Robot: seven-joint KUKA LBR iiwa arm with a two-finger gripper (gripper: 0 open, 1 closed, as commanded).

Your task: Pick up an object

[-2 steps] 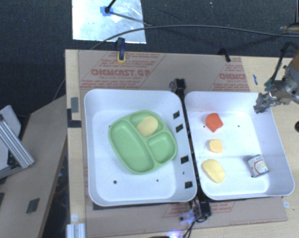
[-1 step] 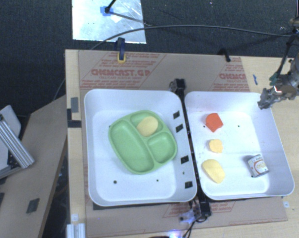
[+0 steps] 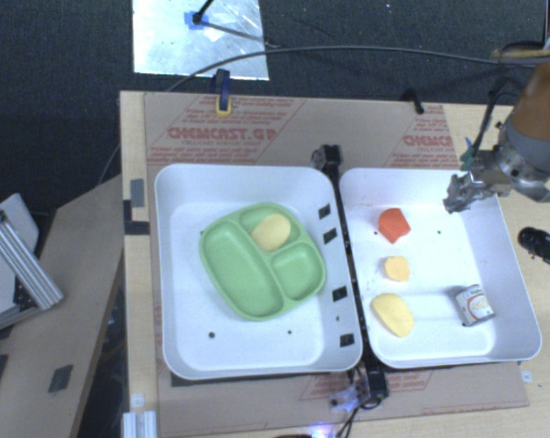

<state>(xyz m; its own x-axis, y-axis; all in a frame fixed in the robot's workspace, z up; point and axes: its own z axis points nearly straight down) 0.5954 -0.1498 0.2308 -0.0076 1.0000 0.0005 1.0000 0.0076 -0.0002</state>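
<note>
**Orange block lies left of the end effector in the right bin**

Orange and blocky, the nearest candidate rests on the floor of the right bin, left of and slightly below the end effector, which hovers at the bin's upper right part. Whether the end effector is open or closed cannot be told at this angle. Farther down lie a small yellow piece, a larger yellow piece and a small can. I judge a short leftward reach suffices.

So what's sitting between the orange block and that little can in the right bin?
Nothing: in the camera view, the stretch from the orange block to the can is bare white bin floor. The small yellow piece sits off that line, below the block.
</note>
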